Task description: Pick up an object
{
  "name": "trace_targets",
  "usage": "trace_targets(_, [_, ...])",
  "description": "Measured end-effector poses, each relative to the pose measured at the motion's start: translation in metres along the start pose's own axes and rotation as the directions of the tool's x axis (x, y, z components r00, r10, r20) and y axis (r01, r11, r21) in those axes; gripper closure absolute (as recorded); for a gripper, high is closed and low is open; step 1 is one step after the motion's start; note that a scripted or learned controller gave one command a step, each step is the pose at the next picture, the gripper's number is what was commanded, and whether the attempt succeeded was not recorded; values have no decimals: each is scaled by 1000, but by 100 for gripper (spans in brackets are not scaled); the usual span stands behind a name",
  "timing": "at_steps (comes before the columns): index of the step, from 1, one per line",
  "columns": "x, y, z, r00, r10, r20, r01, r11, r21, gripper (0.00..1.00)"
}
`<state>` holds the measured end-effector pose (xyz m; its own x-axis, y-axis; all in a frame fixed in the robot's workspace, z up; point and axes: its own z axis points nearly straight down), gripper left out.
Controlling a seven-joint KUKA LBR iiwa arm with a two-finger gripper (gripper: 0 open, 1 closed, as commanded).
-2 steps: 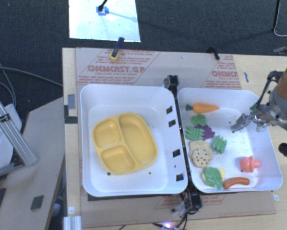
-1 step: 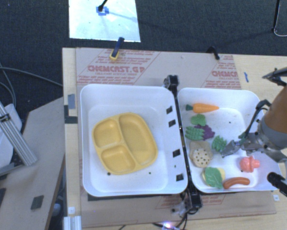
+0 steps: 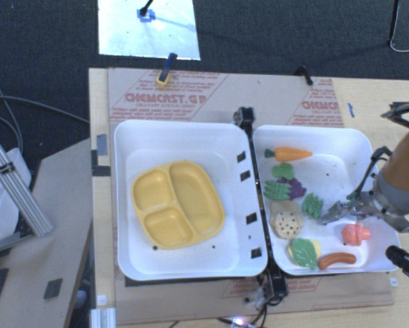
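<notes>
The right-hand shallow white plastic bin holds a scatter of small, moulded toy foods with a matte, rubbery look. Near its far wall lies a tapered orange carrot with a green top. Below it come a leafy green piece, a knobbly purple grape bunch and a ribbed dark-green vegetable, all three crowded together by the bin's left wall. A small green bumpy piece sits just right of them. Toward the near side rests a round tan cracker dotted with dark holes, then a green leaf-shaped piece on a yellow base, and beside that a smooth reddish-brown sausage. A lumpy salmon-pink piece lies apart from these, near the right wall.

The metal two-finger gripper reaches in from the right, its tips low over bare bin floor between the small green bumpy piece and the salmon-pink piece. Nothing is seen between the tips; whether they are spread or pressed together I cannot tell, as they blur into one grey shape.

The left-hand shallow white bin carries a glossy yellow three-compartment plastic plate with rounded corners, set at a slant.
</notes>
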<state>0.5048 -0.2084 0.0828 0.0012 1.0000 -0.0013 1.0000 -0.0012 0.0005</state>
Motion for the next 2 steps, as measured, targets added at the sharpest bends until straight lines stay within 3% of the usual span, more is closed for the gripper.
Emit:
trace_targets(1, [68,52,-3,1000,-13,-3,13,1000,-5,0])
trace_targets(2, [13,-22,-6,1000,5,-1,-5,1000,4,0])
